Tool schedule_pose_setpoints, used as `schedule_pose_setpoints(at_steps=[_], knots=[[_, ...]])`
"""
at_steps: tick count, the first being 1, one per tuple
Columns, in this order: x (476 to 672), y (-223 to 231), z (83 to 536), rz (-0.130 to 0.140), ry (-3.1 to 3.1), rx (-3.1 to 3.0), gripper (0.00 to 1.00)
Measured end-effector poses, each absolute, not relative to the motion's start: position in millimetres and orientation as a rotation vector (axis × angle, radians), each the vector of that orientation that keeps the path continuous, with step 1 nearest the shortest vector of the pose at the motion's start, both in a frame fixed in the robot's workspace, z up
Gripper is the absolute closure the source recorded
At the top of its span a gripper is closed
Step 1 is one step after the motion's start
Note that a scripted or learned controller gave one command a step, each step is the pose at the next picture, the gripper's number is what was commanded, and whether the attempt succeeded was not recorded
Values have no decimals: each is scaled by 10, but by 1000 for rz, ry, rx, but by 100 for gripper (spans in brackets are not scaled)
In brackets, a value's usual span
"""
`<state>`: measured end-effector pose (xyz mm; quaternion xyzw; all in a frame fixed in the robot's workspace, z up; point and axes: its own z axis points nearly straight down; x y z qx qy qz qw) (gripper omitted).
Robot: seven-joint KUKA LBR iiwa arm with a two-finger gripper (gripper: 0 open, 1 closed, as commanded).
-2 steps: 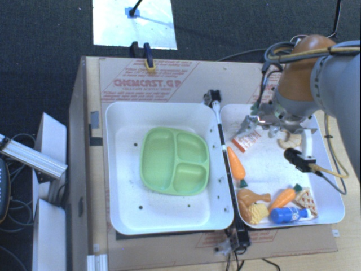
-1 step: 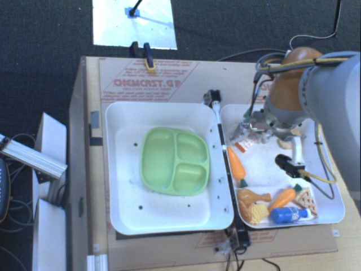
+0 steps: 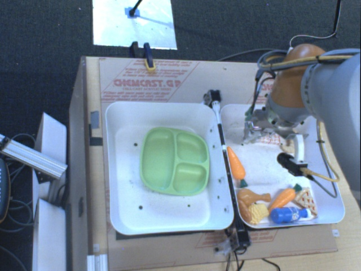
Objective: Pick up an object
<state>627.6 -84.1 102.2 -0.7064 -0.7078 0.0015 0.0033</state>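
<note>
Toys lie in your right bin (image 3: 333,199), crowded toward its near edge: a carrot (image 3: 236,162) sits against the divider between the bins, pointing along it. Nearer the front edge of the table (image 3: 169,75) you have a chicken leg (image 3: 252,196), with a yellow corn piece (image 3: 258,212) touching it on the near side. Just beside those, a second carrot (image 3: 282,197) lies tilted, a blue bottle (image 3: 289,214) rests on its side along the bin's near wall, and a pizza slice (image 3: 306,200) sits next to the bottle.

Your hand (image 3: 255,127) hangs over the far part of the right bin, well apart from the toys, and nothing shows between its fingers; you cannot tell whether they are spread or closed.

Your left bin (image 3: 121,151) holds a green divided plate (image 3: 174,161), lying flat near its middle.
</note>
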Motion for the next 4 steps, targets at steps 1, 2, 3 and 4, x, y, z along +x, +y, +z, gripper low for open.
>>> schedule_pose_setpoints(at_steps=[1, 2, 3, 4], knots=[[6042, -1326, 1749, -2, -2226, -2223, 100], [6038, -1319, 1740, -2, -2225, -2221, 0], [6351, -1534, 833, 1, -2224, -2219, 0], [6490, -1544, 853, -3, -2229, -2218, 0]])
